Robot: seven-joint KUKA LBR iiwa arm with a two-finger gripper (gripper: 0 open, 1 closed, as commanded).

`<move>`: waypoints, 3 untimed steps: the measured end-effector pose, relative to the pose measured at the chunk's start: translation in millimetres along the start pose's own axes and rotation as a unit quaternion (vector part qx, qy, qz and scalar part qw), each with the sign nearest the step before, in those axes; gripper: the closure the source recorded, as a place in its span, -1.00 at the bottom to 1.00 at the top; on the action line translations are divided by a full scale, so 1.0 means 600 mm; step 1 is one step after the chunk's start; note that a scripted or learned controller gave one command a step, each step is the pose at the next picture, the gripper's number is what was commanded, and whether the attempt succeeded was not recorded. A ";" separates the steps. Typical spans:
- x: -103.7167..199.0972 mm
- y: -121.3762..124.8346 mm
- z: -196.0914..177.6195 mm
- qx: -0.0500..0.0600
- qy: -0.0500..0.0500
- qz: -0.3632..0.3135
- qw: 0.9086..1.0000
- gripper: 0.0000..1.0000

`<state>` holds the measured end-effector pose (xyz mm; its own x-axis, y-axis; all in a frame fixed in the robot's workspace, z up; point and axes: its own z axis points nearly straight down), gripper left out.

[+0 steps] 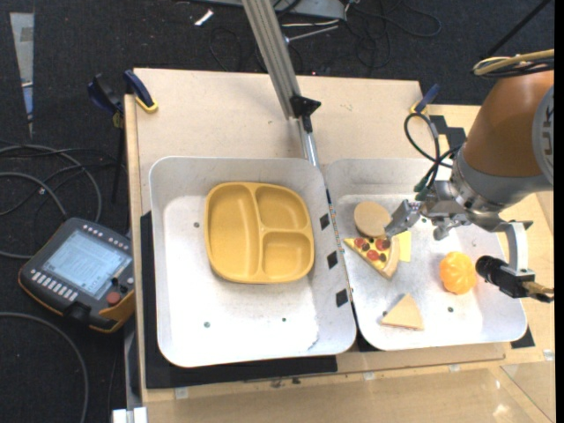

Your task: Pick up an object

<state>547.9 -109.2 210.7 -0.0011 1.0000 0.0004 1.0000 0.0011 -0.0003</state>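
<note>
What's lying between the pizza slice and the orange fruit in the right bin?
In the camera view, bare white bin floor separates the pizza slice from the orange fruit. The tan wedge sits lower, off that line.

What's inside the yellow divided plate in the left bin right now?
The yellow plate shows three bare compartments, nothing resting in any of them. The food pieces sit in the right bin: pizza slice, round tan piece, orange, wedge. The plate hides whatever lies beneath it.
</note>
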 end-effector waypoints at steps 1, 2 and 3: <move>0.000 0.000 0.000 0.000 0.000 0.000 1.000 -1.00; 0.000 0.012 0.078 0.002 0.000 0.001 1.000 -1.00; 0.010 -0.005 0.169 0.003 0.000 0.001 1.000 -1.00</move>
<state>545.2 -103.1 109.4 0.0006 1.0000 0.0012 1.0000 -0.0006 -0.0064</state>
